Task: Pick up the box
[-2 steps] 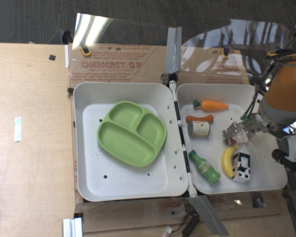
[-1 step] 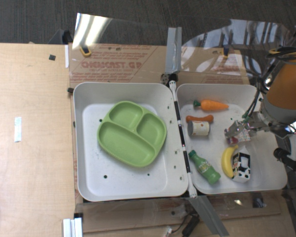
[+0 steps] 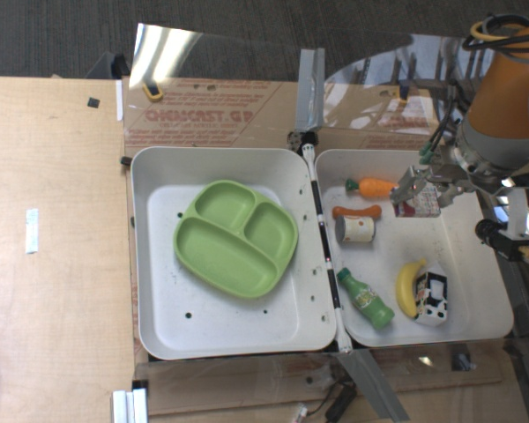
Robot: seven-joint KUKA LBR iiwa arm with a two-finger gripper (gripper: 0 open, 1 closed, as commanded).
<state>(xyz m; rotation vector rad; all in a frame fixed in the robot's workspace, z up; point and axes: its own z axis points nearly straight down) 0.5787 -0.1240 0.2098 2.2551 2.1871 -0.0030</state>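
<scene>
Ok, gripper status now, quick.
Tool: closed on the small red-and-white cardboard box, held above the right white bin.

Red block lettering runs across the cardboard sheet (image 3: pixel 213 113) behind the bins; it reads roughly "CHEMCAST", followed by a few characters too blurred to make out. Smaller red lines beneath it cannot be read. The green bottle (image 3: pixel 366 299) carries a pale label, and the can (image 3: pixel 356 228) a light wrapper, neither of them legible.
</scene>
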